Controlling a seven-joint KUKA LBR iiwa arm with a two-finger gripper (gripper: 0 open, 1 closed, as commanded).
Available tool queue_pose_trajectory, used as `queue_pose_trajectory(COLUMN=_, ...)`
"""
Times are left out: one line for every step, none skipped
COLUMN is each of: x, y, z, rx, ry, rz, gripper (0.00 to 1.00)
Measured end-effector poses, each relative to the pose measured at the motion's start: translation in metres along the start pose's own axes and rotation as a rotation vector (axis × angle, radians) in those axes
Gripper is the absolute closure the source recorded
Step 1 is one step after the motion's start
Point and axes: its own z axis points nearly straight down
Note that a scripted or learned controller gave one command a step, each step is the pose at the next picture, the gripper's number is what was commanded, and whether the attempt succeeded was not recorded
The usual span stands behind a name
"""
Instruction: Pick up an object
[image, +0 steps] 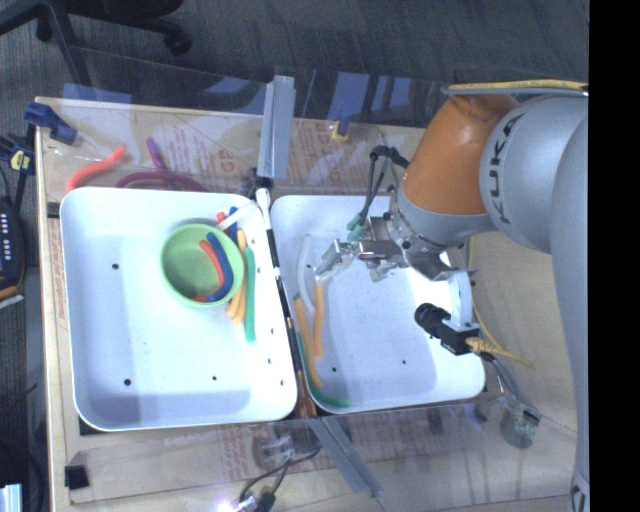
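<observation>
1. Arm (500, 170): grey with an orange band, reaching in from the right over the right bin (440, 385)
2. Gripper (325, 262): poised above the left part of the right bin; its pale fingers point toward the divider between the bins. Whether the jaws are parted or closed cannot be told from this angle, and nothing is visibly caught between them
3. Candidate object: a long orange stick (314, 330) lying along the left wall of the right bin, with a green piece (330, 400) near its lower end at the bin's corner. The gripper hangs just above the upper end of this group
4. Left bin (120, 400): holds a green bowl (190, 265) containing orange and red strips, with further orange and green sticks (246, 300) beside it, close to the shared wall; these lie well apart from the gripper
5. Risk, judged: the stick rests tight against the bin wall, so one finger may land on the rim or the wall and fail to pass behind it
6. Risk, judged: a slender, smooth stick seized near one end may pivot and slip out on lifting
7. Risk, judged: the hanging cables by the wrist could snag on the bin edge
</observation>
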Motion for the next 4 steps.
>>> queue_pose_trajectory(x=-0.004, y=0.017, z=0.122, rx=-0.002, ry=-0.006, rz=-0.025, gripper=0.00)
queue_pose_trajectory(x=-0.003, y=0.017, z=0.112, rx=0.000, ry=-0.007, rz=-0.032, gripper=1.00)
queue_pose_trajectory(x=-0.003, y=0.017, z=0.112, rx=0.000, ry=-0.007, rz=-0.032, gripper=0.00)
queue_pose_trajectory(x=-0.011, y=0.047, z=0.137, rx=-0.003, ry=-0.003, rz=0.019, gripper=0.00)
